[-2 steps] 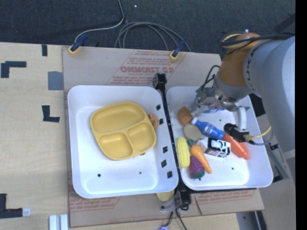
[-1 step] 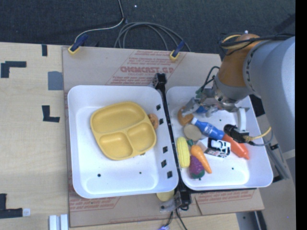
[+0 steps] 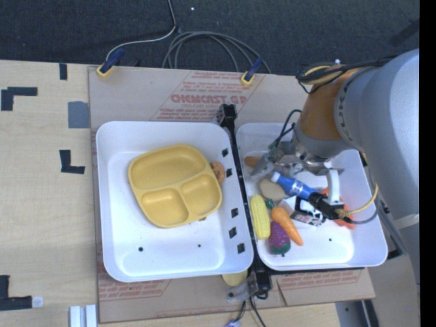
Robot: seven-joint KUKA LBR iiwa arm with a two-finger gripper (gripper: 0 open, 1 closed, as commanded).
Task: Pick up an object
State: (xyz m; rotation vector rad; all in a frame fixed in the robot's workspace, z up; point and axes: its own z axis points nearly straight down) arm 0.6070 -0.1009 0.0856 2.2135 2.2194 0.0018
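The right bin (image 3: 344, 252) holds several toy foods: a yellow corn cob (image 3: 259, 216), an orange carrot (image 3: 288, 225), a purple piece (image 3: 278, 238) and a beige lump (image 3: 271, 191). A blue cylinder (image 3: 291, 184) lies among them, with a black and white item (image 3: 310, 214) to its right. My gripper (image 3: 300, 166) hangs low over the back half of this bin, just above the blue cylinder. The wrist and its cables hide how the gripper stands. I see nothing lifted off the bin floor.
A yellow divided plate (image 3: 176, 184) lies in the left bin (image 3: 136, 266), with a small orange-brown item (image 3: 218, 172) at its right edge. A black divider (image 3: 235, 182) runs between the bins. The grey arm (image 3: 381, 128) covers the right bin's far side.
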